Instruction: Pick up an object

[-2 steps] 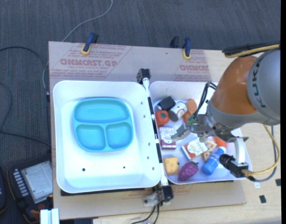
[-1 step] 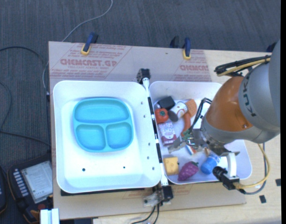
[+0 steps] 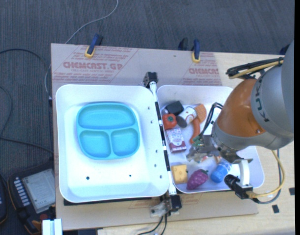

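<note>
Two shallow white plastic bins sit side by side on the counter [image 3: 91, 58]. The left bin [image 3: 66, 180] holds one light-blue three-compartment plate [image 3: 109, 130]. The right bin [image 3: 257, 173] holds a cluster of small items: one black block [image 3: 174, 106], one red round toy [image 3: 169, 121], one red-and-white packet [image 3: 175, 138], one orange carrot-shaped piece [image 3: 197, 124], one yellow sponge-like cube [image 3: 179, 173], one purple grape bunch [image 3: 197, 178] and one blue bottle [image 3: 219, 172]. The pincer [image 3: 201, 151] hangs low above the bin's middle, just beside the packet; whether it is apart or together I cannot tell.
</note>
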`<state>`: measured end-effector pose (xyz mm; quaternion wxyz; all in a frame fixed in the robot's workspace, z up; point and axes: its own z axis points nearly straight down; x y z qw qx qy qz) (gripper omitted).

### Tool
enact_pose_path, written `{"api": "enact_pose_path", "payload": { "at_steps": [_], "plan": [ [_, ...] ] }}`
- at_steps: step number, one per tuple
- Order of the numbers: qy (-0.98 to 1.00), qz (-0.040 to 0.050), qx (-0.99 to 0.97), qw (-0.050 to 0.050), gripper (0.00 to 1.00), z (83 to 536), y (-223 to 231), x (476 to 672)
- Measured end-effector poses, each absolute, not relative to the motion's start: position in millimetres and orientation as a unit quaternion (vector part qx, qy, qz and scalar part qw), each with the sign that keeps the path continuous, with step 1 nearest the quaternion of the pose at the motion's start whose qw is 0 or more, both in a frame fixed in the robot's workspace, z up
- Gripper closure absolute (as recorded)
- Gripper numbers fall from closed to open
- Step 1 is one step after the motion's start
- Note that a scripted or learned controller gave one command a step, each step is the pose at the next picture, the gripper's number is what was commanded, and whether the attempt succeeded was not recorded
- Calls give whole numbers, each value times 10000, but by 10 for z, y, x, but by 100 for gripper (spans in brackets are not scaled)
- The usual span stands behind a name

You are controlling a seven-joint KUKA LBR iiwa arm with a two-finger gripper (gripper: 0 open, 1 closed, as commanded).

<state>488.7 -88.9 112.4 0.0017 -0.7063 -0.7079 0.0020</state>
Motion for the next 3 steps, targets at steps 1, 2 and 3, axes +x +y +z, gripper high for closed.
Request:
{"api": "enact_pose_path", "payload": {
  "at_steps": [1,2,3],
  "plan": [
    [-7079,20,-7063,19,0,1124,-889,4886],
    [-7080,-7,-7062,-11,0,951,-968,4877],
    [-7078,31,-7064,39,100,992,-967,4852]
  ]
}}
